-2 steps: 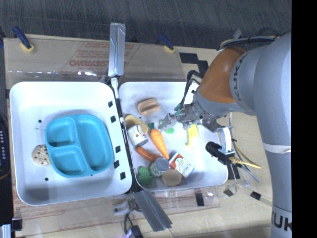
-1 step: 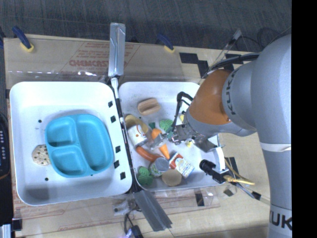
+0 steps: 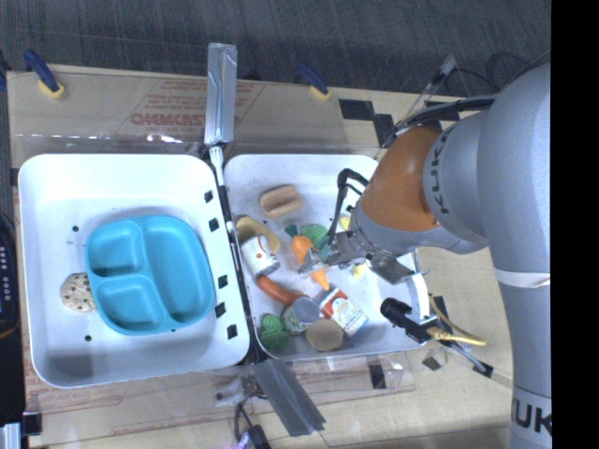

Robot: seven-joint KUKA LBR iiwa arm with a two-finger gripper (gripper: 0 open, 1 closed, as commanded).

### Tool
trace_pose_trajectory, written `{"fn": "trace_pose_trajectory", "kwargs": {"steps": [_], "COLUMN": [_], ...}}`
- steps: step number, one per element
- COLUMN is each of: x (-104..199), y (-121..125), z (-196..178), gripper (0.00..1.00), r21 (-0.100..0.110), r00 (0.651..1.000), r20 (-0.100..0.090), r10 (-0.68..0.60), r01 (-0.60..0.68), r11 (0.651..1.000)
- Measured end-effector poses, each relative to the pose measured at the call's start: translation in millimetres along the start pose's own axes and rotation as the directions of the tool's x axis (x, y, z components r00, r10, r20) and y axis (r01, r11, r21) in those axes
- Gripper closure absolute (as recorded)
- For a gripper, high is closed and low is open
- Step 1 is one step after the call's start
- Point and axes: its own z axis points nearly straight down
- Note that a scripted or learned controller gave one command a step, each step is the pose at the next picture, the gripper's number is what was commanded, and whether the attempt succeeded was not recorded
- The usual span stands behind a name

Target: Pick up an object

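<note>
**Arm low over the toy pile**

We see the gripper point(image 3: 329, 251) down among the toy food point(image 3: 298, 288) in the right bin point(image 3: 245, 178), just right of the orange carrot point(image 3: 299, 248). We cannot tell whether it grips anything.

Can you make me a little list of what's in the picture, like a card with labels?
left bin: blue divided tray, cookie beside it
right bin: pile of toy food
bread roll: near the back of the pile
carrot: lying in the pile's front part
arm: reaching over the right bin
end effector: low, among the toy food; grip hidden
</note>
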Motion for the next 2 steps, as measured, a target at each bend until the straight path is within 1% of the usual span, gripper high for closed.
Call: {"fn": "trace_pose_trajectory", "kwargs": {"steps": [1, 2], "x": [0.0, 0.1], "y": [0.0, 0.8], "z": [0.0, -9.9], "gripper": [0.0, 1.0], "r21": [0.0, 0.0], "r00": [1.0, 1.0], "r20": [0.0, 0.001], "r10": [0.0, -0.004], "r01": [0.0, 0.004], "r11": [1.0, 1.0]}}
